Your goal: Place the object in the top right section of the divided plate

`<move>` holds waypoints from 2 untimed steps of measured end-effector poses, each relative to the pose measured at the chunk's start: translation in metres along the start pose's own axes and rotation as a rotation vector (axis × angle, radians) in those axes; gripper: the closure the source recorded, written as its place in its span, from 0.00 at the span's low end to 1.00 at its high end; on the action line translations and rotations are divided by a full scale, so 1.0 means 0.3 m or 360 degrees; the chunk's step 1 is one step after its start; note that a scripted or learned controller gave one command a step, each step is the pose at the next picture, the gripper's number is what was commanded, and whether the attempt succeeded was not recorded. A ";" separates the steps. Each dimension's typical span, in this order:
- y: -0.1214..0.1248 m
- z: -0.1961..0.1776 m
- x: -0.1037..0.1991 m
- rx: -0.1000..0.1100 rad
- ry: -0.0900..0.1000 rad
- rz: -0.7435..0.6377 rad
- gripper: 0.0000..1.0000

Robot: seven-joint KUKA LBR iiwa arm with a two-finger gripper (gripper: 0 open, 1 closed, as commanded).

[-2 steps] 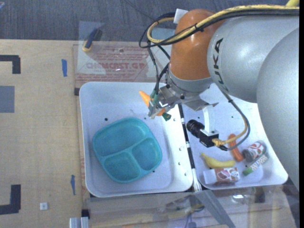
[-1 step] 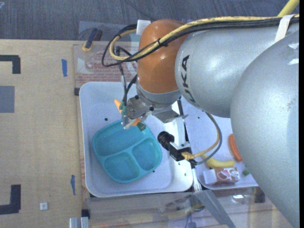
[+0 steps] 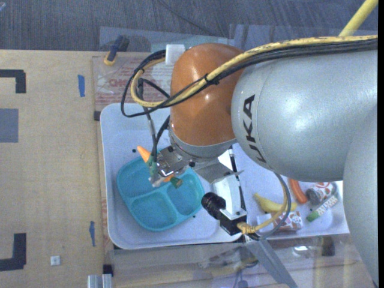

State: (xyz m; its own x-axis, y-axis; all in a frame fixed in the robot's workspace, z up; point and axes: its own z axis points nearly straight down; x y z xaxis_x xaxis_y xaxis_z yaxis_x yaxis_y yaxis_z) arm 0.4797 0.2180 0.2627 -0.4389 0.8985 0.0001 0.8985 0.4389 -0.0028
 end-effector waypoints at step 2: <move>-0.022 0.181 -0.042 0.0000 0.0001 -0.0139 1.00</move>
State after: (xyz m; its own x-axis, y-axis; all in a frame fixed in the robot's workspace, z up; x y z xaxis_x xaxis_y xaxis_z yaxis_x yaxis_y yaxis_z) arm 0.4792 0.2036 0.2085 -0.5157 0.8567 0.0009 0.8567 0.5157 -0.0028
